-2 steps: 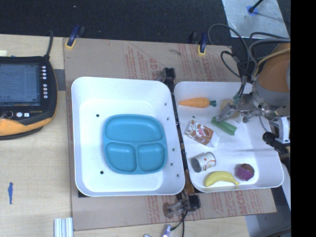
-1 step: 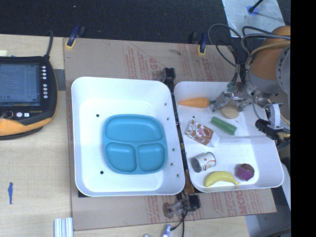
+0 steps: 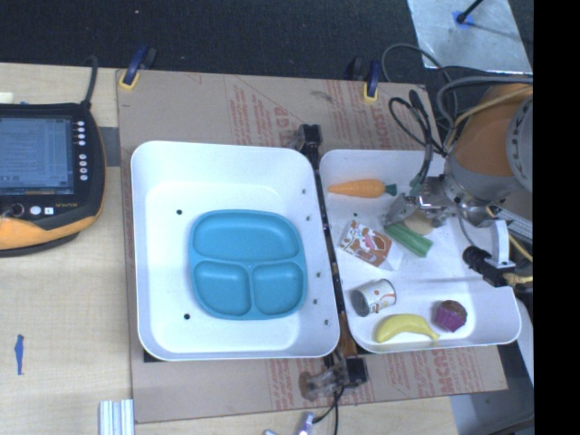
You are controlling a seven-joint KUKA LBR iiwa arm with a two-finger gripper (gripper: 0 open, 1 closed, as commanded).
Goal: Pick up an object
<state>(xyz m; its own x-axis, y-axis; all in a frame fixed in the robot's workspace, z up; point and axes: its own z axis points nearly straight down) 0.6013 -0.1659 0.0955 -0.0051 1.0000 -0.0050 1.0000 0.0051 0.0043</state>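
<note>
While the end effector hangs low over the right bin, its tips sit at the green piece, just below the carrot; how far it is spread I cannot tell. Below the carrot lie a packet, a small can, a banana and a purple lump.

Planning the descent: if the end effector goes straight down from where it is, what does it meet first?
Probably the green object. The end effector sits above its upper end in the right bin, with the carrot just beyond. Height above it is unclear from this slanted view, so it might land on the bin floor alongside.
</note>
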